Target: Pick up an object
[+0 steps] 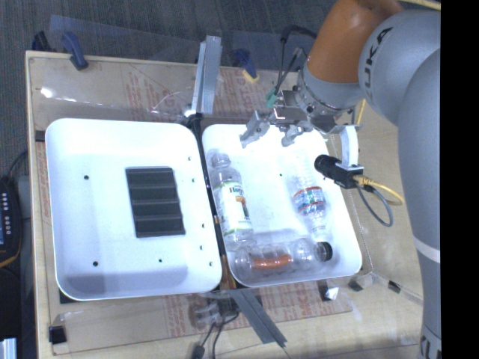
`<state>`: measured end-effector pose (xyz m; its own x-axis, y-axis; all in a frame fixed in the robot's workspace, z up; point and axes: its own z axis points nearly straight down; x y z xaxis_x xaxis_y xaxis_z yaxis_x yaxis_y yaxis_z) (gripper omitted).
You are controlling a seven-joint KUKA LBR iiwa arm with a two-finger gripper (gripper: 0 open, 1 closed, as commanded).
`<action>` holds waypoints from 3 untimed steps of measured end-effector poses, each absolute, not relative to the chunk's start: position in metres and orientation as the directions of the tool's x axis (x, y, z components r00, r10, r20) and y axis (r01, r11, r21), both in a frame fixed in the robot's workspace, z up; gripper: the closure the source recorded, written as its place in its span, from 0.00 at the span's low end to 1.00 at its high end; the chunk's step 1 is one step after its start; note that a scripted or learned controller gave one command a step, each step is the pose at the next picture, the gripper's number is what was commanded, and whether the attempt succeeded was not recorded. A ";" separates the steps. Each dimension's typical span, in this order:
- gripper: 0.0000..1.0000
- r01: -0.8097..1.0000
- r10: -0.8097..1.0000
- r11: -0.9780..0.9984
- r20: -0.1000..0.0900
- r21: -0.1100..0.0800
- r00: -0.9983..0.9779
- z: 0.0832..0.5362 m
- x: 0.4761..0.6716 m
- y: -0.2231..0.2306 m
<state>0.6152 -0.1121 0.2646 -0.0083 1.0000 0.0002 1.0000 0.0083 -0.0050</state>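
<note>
The gripper [272, 131] hangs over the far edge of the right bin [346, 214], its two fingers spread apart and grasping nothing. Two shallow white bins sit side by side on the bench [112, 77]. The right bin holds three clear plastic bottles: one with a green and white label [230, 198] lying along the left wall, one with a red and blue label [308, 197] towards the right, and one with an orange label [277, 256] lying crosswise along the near wall, black cap to the right. None of the label writing is readable. The left bin [75, 223] holds one dark ribbed rectangular object [155, 201] near its middle. Part of the letters "KUKA" shows on the grey arm [404, 66].
</note>
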 end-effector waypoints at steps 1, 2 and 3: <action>0.00 0.999 0.999 -0.048 -0.001 -0.006 0.048 0.267 0.606 -0.059; 0.00 0.995 0.995 -0.102 -0.001 -0.007 0.102 0.157 0.603 -0.121; 0.00 0.995 0.995 -0.102 -0.001 -0.006 0.102 0.157 0.604 -0.121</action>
